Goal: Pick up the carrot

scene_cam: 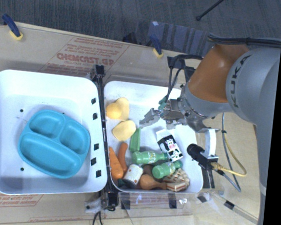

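Two orange carrots lie close together by the left wall of the right bin point(133, 89): a longer carrot point(114, 163) along the wall and a slimmer one point(122, 154) just beside it. My gripper point(155, 113) hangs over the middle of that bin, up and to the right of the carrots and well apart from them. Its fingers look open with nothing between them.
The right bin also holds two yellow fruit pieces point(117, 108), a green cucumber point(135, 140), two green bottles point(149, 158), a cow-patterned carton point(170, 147), a white can point(133, 173) and bread point(178, 180). A blue divided plate point(53, 142) sits in the left bin point(13, 83).
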### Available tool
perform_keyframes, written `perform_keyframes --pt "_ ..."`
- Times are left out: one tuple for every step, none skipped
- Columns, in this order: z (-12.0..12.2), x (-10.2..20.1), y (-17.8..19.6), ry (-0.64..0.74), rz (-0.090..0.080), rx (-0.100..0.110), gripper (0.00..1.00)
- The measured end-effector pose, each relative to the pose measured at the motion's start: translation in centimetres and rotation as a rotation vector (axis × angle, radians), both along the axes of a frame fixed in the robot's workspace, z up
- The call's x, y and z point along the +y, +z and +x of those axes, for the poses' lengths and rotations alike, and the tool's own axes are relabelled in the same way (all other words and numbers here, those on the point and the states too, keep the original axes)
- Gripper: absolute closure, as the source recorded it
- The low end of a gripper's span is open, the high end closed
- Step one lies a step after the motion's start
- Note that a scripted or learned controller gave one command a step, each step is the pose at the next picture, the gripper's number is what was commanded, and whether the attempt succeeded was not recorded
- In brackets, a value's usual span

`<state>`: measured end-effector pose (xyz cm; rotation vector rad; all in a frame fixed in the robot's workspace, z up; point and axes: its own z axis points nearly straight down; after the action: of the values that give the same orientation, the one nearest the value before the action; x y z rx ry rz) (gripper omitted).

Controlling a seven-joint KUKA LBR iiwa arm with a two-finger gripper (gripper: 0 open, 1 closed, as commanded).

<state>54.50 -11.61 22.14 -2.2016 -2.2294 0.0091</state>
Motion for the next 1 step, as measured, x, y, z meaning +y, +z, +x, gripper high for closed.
perform_keyframes --pt "5.61 2.19 -13.12 -0.196 -0.002 0.000 0.00"
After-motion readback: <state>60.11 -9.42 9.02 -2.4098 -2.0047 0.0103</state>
